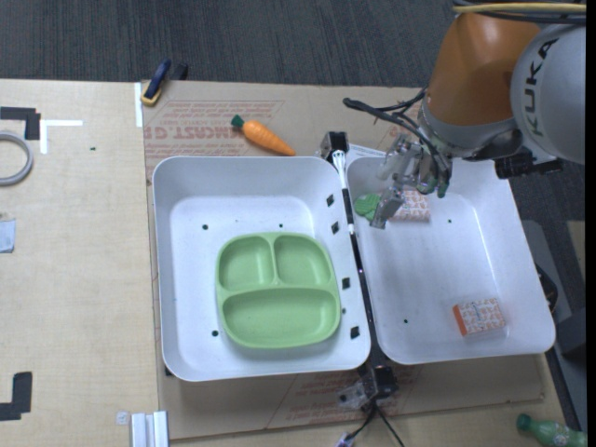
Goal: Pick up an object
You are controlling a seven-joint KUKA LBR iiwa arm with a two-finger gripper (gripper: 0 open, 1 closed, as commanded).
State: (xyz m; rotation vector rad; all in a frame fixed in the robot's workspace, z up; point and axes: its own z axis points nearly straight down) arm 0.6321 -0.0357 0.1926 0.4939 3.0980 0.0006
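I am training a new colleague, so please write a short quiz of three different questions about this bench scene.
1. True or false: the green divided plate lies in the left bin.
2. Where is the toy carrot?
A. in the right bin
B. on the cardboard beyond the left bin
C. on the green plate
3. Fill in: the orange and white packet lies in the ______ bin, near its front right corner.

Key: 1 true; 2 B; 3 right. The tool hangs over the far left part of the right bin, by a small green object.
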